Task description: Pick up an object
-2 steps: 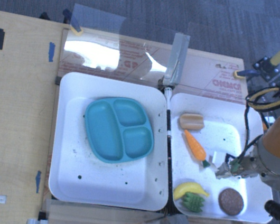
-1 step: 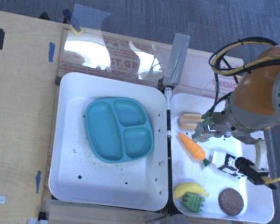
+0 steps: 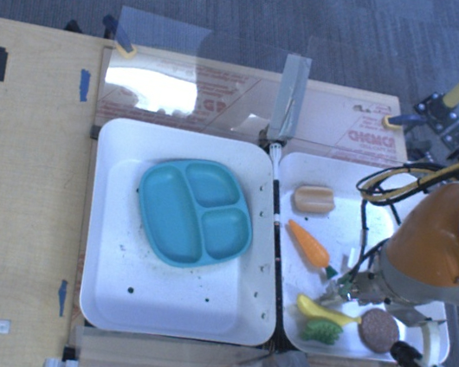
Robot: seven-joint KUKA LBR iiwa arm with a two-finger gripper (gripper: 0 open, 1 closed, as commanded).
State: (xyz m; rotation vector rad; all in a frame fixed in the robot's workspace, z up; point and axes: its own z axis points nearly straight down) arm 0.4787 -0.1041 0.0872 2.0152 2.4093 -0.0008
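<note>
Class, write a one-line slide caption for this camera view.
Gripper low over right bin by carrot and banana; blue plate in left bin.

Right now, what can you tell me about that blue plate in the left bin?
The blue plate is a light teal, rounded tray that looks like matte plastic, split into three compartments: one long one on the left and two smaller ones on the right. It lies flat, turned slightly askew, near the middle of the left white bin. It holds no food. Only the bin floor touches it.
</note>
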